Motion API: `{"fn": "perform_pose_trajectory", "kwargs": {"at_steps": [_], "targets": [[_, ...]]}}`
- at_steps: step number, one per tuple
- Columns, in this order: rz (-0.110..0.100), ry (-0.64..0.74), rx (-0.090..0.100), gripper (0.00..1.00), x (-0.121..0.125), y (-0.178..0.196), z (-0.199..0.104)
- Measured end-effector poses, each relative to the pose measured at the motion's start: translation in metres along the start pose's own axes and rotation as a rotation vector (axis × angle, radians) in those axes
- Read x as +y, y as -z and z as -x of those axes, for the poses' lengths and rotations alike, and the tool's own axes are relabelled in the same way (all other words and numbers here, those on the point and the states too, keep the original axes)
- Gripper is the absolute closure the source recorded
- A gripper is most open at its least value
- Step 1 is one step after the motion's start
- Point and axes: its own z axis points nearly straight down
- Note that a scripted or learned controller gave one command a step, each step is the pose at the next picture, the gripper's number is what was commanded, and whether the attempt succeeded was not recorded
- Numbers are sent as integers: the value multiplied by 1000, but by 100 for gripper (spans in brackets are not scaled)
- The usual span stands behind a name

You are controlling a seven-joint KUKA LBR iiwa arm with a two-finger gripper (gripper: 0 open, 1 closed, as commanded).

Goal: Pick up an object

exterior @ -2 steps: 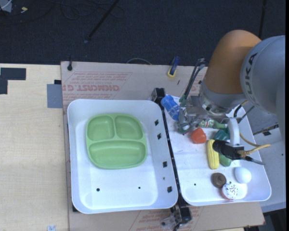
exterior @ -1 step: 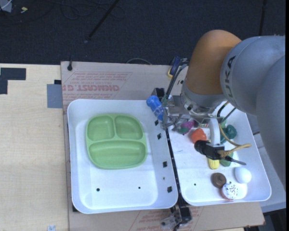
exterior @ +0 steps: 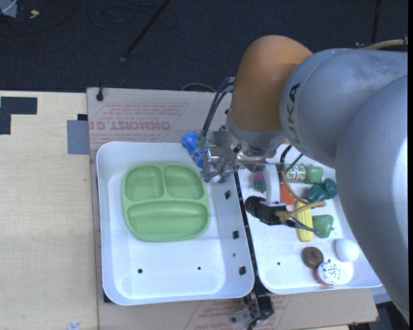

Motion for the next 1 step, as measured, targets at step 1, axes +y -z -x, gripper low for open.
{"fn": "perform_pose_trajectory", "kwargs": {"at_steps": [1], "targets": [[-3, -7, -3, 100, -2, -9, 8]]}}
